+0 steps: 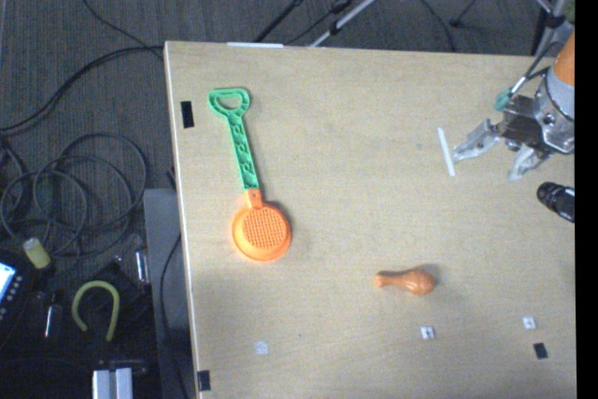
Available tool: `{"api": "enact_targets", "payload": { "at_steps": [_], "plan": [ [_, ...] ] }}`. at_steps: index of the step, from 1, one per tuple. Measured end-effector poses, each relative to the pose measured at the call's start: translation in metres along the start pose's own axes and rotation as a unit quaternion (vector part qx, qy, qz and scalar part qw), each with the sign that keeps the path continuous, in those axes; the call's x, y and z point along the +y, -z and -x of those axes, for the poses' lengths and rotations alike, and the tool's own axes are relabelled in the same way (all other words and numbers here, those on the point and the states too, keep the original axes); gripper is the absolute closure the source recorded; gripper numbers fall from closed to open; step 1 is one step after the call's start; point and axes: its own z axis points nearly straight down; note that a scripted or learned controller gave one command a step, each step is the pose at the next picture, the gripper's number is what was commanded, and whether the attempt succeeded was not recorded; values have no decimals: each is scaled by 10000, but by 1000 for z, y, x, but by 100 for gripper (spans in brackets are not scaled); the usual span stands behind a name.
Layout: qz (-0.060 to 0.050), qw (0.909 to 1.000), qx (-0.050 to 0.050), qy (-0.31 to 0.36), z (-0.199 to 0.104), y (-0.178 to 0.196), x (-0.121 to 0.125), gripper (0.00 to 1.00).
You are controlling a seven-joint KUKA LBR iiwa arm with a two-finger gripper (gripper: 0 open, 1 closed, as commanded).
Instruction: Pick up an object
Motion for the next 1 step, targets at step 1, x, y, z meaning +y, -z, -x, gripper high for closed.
{"api": "enact_targets", "payload": {
  "at_steps": [1],
  "plan": [
    [-1, 10000, -10, 21, -25, -17, 70, 0]
  ]
}}
